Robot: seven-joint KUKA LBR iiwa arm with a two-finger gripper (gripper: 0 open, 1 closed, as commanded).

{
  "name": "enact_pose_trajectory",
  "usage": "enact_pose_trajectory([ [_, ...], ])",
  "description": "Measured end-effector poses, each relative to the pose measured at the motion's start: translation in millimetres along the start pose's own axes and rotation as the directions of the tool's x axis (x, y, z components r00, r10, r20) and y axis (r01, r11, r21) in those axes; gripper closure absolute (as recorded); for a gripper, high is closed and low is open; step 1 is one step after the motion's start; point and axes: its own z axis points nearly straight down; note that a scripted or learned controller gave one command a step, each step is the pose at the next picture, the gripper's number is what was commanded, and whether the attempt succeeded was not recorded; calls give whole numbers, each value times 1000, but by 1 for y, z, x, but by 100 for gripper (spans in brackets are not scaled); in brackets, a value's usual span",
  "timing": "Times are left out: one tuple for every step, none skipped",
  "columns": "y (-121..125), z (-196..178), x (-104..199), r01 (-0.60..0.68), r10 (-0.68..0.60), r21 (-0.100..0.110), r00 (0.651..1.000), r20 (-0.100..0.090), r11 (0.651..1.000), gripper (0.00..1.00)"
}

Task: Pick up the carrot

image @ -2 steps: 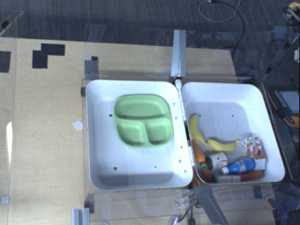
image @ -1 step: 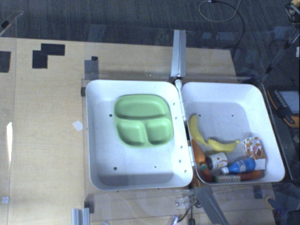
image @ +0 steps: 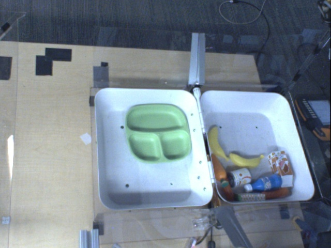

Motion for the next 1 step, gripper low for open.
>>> enact_pose_trajectory([
  [-1, -12, 1, 8, -8, -3, 1000, -4, 1000, 100],
])
